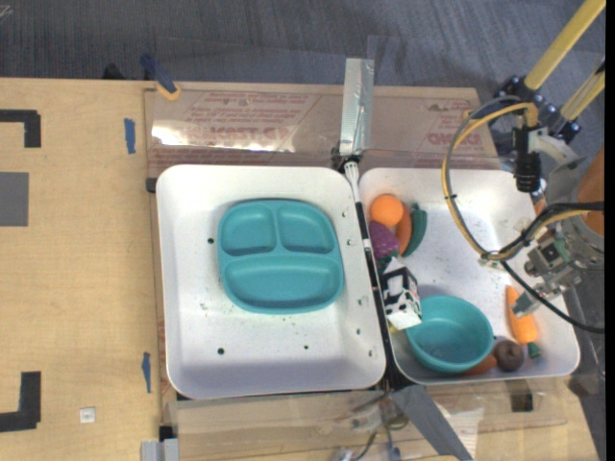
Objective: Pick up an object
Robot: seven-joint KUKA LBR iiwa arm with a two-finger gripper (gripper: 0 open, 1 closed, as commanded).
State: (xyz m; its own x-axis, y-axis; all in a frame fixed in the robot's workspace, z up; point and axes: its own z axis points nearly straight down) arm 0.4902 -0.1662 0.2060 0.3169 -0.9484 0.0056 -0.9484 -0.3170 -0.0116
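The right bin (480,205) holds several small things. An orange ball (386,209) lies at its far left, with a purple piece (383,240) and a green piece (417,230) beside it. Below them is a black-and-white object (401,294), next to a teal bowl (450,331). An orange carrot-like piece (524,326) and a dark round fruit (508,354) lie near the front right corner. My gripper (534,288) hangs low over the bin's right side, just above the carrot-like piece, with cables looped around it.
The left bin (192,353) carries a teal divided plate (280,255). A dark divider rim (368,277) runs between the bins. Black and yellow cables (461,209) arc over the right bin's far part. Cardboard and tape lie behind the bins.
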